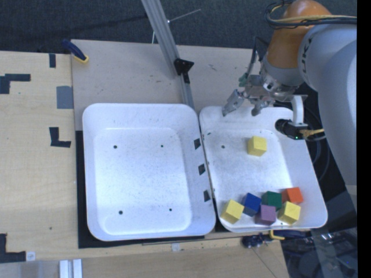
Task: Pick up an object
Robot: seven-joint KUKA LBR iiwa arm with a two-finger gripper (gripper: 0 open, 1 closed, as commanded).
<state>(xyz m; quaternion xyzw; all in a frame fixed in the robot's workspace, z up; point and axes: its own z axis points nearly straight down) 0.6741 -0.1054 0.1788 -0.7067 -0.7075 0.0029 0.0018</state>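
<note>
Hovering open hand [243, 106] above right bin's [301, 172] far rim, arm cropped rightward

The grey arm [330, 80] enters from the right of the camera view, its broad links filling the upper right corner; the orange band [295, 33] sits just above the wrist, with a thin cable looping over its top; below the band the wrist narrows into a cluster of metal fittings; the two-finger gripper [243, 104] hangs from it, pointing down and toward the left; its two fingers [231, 105] are spread apart, splayed left and right, with nothing between them.
</note>
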